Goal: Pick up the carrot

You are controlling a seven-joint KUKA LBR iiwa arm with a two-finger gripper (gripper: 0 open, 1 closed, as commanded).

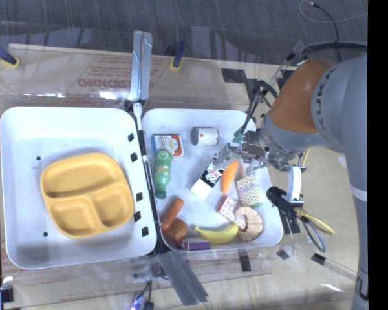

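The carrot (229,175), a short orange piece, lies tilted in the middle of the right bin (181,118), between a black-and-white card (212,173) and a checkered waffle piece (247,187). My gripper (246,152) hangs just above the carrot's upper end, close over the bin's right half. The grey wrist and orange band (297,105) block the view of its tips. Nothing is visibly lifted.
The right bin also holds a green bottle (161,170), a small carton (168,143), a can (205,135), a white block (202,188), a sausage (172,212), a banana (216,234) and a round pastry (249,220). A yellow divided tray (85,192) sits in the left bin (19,128).
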